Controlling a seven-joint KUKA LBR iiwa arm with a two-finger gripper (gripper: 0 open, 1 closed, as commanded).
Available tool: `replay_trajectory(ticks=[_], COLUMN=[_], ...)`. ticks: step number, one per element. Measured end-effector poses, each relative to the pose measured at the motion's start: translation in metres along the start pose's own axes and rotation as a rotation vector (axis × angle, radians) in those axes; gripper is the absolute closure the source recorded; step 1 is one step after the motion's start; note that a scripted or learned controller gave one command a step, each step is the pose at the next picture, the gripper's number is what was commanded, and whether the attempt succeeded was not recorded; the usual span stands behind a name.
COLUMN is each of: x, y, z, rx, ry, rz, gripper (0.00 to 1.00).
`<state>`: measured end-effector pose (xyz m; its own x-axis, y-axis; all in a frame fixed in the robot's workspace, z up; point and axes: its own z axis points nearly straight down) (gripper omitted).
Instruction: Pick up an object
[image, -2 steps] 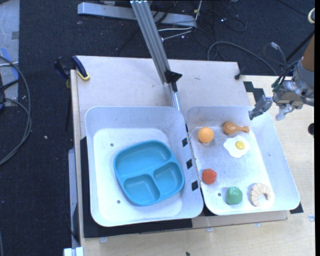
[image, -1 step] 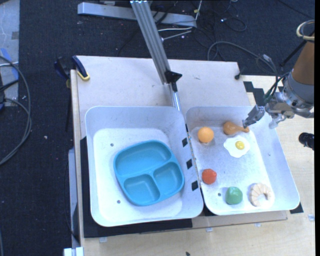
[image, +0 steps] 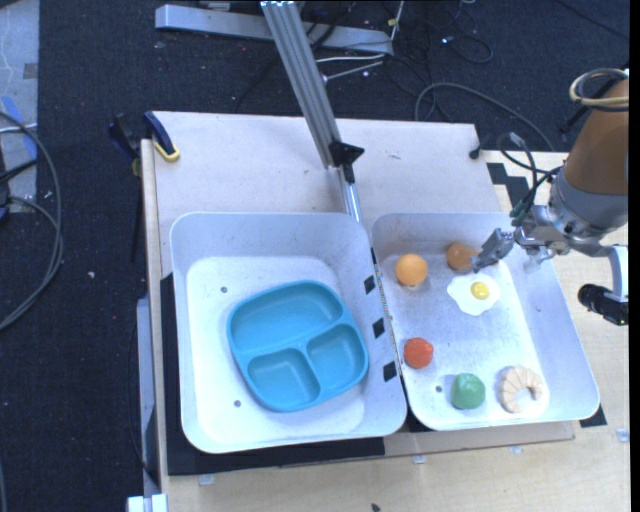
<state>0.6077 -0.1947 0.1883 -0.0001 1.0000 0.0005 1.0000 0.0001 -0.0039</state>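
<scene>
Well left of the gripper (image: 490, 252), in the far bin: one blue divided tray (image: 297, 344), large, rigid, not a candidate. In the near bin (image: 560, 330), by descending size: fried egg (image: 474, 293), just below the fingertips, flat, probably slick and hard to pinch except by an edge; croissant (image: 521, 388) and green piece (image: 466, 390), well below; orange ball (image: 411, 269), left; brown piece (image: 460, 257), just beside the tips, likely light and rigid, best taken across its middle; red piece (image: 418, 352), smallest. Finger state: cannot be told, the tips being too small and dark.
</scene>
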Motion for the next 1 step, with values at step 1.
replay_trajectory(ticks=[1], x=[-0.0074], y=[0.001], z=[0.0471], rx=[0.0], ry=[0.0], rz=[0.001], gripper=[0.0])
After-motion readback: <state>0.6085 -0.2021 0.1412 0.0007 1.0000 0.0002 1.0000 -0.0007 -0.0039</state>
